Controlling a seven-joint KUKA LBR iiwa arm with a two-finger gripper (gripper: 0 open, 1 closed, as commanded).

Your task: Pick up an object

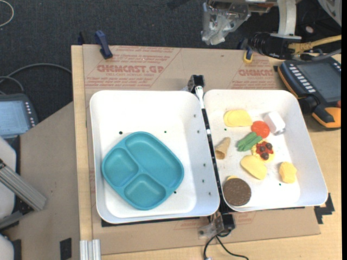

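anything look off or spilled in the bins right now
Nothing stands out. The teal tray lies flat in the left bin, turned at an angle. The toy foods, among them the brown cookie and the cone, sit loosely scattered inside the right bin. The claw hangs above the bench's far edge.

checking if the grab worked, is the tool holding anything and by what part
Nothing is held. The tool hangs above the bench's far edge with no object between its fingers, well away from the toy food pieces in the right shallow white bin.

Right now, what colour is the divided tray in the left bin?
Teal blue tray, seen clearly in the camera view.
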